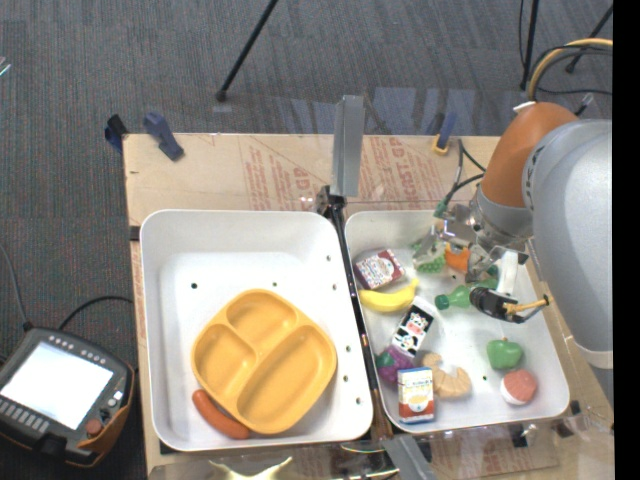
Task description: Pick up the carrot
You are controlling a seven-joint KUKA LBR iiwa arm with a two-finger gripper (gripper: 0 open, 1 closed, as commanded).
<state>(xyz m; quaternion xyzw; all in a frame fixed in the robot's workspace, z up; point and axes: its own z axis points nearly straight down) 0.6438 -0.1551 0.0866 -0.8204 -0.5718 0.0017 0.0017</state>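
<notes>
far to the left of the fingers, a yellow plate [265, 360] lies in the left bin [170, 238] with a sausage [220, 415] at its lower edge. nearer, in the right bin [553, 368], lie a banana [390, 296] and a milk carton [413, 328]. the gripper [462, 251] is down at the bin's upper part with the carrot [457, 257] right at its tips — whether the fingers are apart or clamped i cannot tell — and a green apple [505, 353] lies below them.

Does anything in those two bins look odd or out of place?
One thing: a sausage in the left bin lies half tucked under the yellow plate, not on it. The right bin is just a loose jumble of toy food.
</notes>
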